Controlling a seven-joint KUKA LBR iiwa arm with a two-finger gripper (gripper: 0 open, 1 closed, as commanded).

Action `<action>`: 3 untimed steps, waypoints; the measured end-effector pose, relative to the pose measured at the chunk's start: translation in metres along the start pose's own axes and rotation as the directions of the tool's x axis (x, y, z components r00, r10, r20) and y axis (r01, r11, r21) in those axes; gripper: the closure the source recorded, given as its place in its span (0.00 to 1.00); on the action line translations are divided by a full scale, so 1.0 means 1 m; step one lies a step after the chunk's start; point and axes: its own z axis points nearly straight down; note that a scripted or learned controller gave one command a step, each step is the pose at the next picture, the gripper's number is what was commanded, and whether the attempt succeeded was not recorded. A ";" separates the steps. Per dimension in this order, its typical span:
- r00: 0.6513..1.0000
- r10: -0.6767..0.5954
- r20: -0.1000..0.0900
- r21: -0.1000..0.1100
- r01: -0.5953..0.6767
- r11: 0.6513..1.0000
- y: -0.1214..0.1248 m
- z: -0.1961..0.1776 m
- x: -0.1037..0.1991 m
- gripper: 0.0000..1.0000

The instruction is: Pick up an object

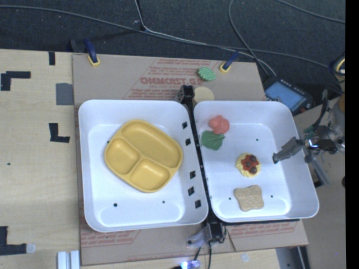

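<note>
The right bin holds several small toy foods: a pink-red piece, a green leafy piece touching it from below, a yellow round piece with red dots and a tan toast slice. My gripper hangs over the right rim of that bin, to the right of the yellow piece and apart from it. Nothing is seen in its grasp. The arm's wrist sits just beyond the bin's right edge.
The left bin carries a yellow divided plate. A small green dotted disc lies on the cardboard behind the bins. A blue-screened box and cables sit at the back right.
</note>
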 end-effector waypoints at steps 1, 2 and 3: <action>1.000 -0.004 0.002 -0.010 0.004 1.000 0.002 -0.005 0.000 0.00; 1.000 -0.003 0.002 -0.006 0.003 1.000 0.008 0.040 0.001 0.00; 1.000 -0.003 0.001 -0.005 0.003 1.000 0.017 0.095 -0.003 0.00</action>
